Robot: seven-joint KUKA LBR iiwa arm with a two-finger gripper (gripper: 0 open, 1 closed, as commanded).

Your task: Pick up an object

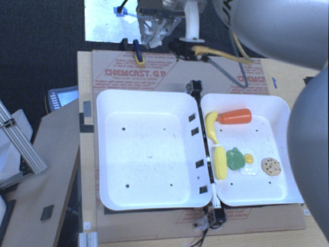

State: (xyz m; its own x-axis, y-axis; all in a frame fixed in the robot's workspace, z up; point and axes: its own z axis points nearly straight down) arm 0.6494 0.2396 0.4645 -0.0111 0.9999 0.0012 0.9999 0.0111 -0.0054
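Observation:
The right bin (277, 106) holds several objects. A yellow banana (211, 125) lies by its left wall, with an orange carrot (235, 116) touching its upper end. Below them are a yellow corn cob (220, 162), a green leafy piece (235, 158), a small yellow piece (249, 158) and a round cookie (271, 166). My gripper (153, 35) hangs high at the top of the camera view, beyond the far edge of the left bin (103, 138) and well away from every object.
The grey arm fills the upper right and right side of the view, over the right bin's far corner. A black divider with clips (201, 148) runs between the bins. Brown cardboard (118, 71) lies under both bins.

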